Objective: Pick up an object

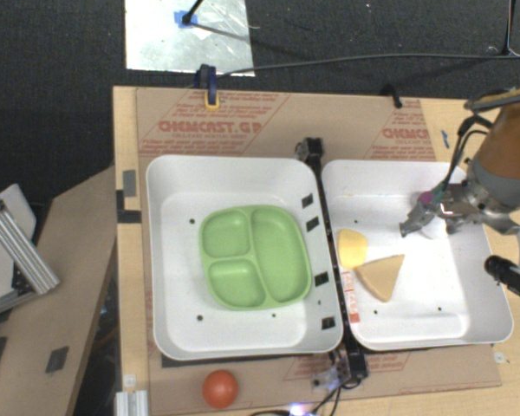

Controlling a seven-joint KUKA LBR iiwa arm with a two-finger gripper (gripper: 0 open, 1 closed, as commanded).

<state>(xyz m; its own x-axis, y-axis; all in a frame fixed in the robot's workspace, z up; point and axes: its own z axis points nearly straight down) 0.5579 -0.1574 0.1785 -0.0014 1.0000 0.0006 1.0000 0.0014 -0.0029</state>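
Note:
Two food-like pieces lie at the left side of the right bin [477,319]: a pale yellow piece [353,248] and, touching it on the lower right, a tan wedge [382,276]. The gripper [418,217] hangs over the same bin, up and to the right of both pieces and apart from them. Nothing shows between it and the bin floor. The grey arm with its orange band [507,159] comes in from the right edge.
The left bin [169,189] holds a green divided plate [255,256]. A red ball [219,388] rests on the bench in front of the left bin. A black divider strip [325,232] runs between the bins. A foil sheet [189,24] lies at the back.

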